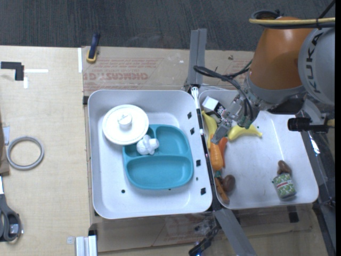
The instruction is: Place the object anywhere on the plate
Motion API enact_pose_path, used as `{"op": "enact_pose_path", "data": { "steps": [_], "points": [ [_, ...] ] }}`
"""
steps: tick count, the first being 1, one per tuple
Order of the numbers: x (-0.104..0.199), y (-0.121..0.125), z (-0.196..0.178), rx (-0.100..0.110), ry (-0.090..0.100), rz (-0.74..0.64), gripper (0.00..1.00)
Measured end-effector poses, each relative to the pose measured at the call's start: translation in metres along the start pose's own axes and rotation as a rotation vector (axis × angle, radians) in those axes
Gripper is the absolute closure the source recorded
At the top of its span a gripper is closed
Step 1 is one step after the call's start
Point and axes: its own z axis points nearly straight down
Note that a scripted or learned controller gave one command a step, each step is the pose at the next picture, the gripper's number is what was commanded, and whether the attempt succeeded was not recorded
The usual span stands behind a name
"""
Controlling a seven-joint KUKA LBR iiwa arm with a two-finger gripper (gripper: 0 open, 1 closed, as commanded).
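From above, my pincer (230, 122) hangs low over the left part of the right bin (298, 191), above the yellow banana (242, 133) and just over the orange carrot (216, 152). I cannot tell how far apart its tips stand, nor whether they touch the banana. The blue divided plate (160, 169) lies in the left bin (101, 185), with a white lid (125, 124) overlapping its upper left corner and a small white object (147, 145) on it.
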Motion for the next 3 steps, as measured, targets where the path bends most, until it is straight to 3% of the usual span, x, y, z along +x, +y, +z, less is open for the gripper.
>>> {"op": "enact_pose_path", "data": {
  "steps": [3],
  "points": [
    [0.0000, 0.0000, 0.0000, 0.000, 0.000, 0.000, 0.00]
  ]
}}
